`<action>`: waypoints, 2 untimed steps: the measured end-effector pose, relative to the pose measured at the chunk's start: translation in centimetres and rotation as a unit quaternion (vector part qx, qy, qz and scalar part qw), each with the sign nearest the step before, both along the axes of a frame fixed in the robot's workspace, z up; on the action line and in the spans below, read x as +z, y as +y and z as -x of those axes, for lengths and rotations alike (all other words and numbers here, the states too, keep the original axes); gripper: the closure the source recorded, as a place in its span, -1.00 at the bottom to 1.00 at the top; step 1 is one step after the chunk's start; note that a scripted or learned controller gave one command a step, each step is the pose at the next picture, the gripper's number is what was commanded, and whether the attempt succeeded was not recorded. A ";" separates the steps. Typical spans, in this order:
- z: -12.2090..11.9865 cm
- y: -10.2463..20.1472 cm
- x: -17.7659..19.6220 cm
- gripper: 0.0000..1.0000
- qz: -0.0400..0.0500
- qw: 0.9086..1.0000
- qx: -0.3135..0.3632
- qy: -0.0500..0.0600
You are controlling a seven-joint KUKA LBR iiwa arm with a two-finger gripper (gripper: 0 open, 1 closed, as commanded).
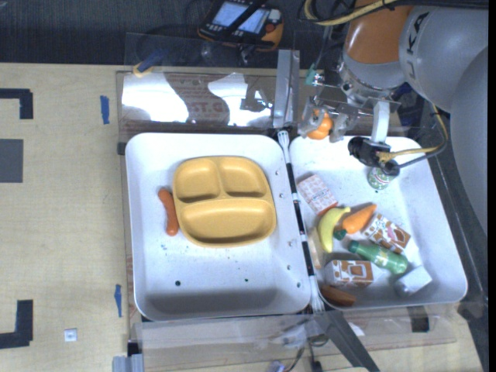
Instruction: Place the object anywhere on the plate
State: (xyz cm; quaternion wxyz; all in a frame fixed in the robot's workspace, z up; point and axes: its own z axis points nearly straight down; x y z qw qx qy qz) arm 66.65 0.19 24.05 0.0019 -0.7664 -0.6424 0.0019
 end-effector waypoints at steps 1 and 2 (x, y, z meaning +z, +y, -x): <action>0.7 5.7 -5.7 1.00 0.000 0.995 0.100 0.000; 0.7 5.7 -5.7 -1.00 0.000 0.995 0.099 -0.001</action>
